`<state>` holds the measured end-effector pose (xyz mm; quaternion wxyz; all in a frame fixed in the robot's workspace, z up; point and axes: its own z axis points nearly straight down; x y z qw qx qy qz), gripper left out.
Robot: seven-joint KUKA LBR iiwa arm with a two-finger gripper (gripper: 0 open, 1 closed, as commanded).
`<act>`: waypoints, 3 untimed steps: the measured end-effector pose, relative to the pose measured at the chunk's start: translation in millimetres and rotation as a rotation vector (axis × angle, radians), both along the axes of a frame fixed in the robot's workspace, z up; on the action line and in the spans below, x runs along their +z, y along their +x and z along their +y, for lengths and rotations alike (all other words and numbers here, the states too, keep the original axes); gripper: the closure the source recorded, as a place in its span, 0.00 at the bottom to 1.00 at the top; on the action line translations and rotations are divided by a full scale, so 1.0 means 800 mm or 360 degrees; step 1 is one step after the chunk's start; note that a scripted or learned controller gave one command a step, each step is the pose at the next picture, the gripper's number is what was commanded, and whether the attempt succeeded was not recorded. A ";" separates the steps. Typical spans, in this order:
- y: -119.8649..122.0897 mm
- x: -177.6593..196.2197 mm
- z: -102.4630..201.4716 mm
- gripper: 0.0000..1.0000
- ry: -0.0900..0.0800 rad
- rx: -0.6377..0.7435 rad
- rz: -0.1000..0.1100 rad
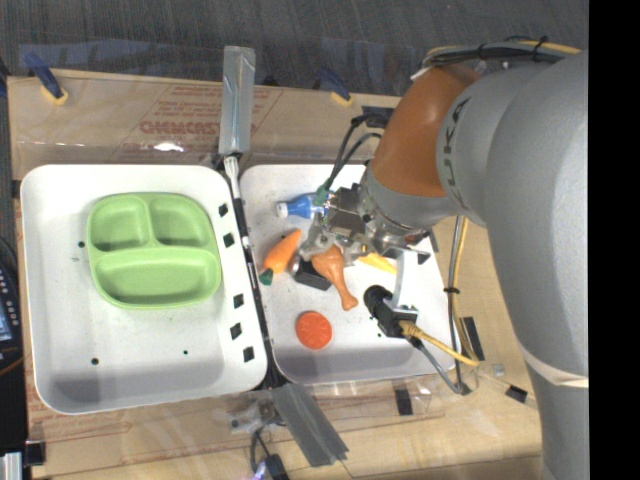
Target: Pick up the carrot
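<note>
Approach step: carrot point(281, 253) lies in right bin point(345, 368), beside the divider; gripper point(322, 253) low just right of carrot, grip state hard to tell; next move likely needs shifting onto the carrot.

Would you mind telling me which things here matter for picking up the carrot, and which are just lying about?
Part of the job:
- carrot, in the right bin near its left wall
- gripper, low over the bin just right of the carrot

Just lying about:
- chicken drumstick
- round red-orange piece
- blue bottle
- yellow piece
- green divided plate, in the left bin
</note>
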<state>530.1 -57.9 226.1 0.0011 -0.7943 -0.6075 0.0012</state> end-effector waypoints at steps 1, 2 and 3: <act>0.000 0.011 0.001 1.00 0.0001 0.0012 0.0007; 0.030 -0.015 0.014 1.00 0.0000 0.0112 0.0002; 0.050 0.006 0.023 1.00 -0.0001 -0.0340 0.0001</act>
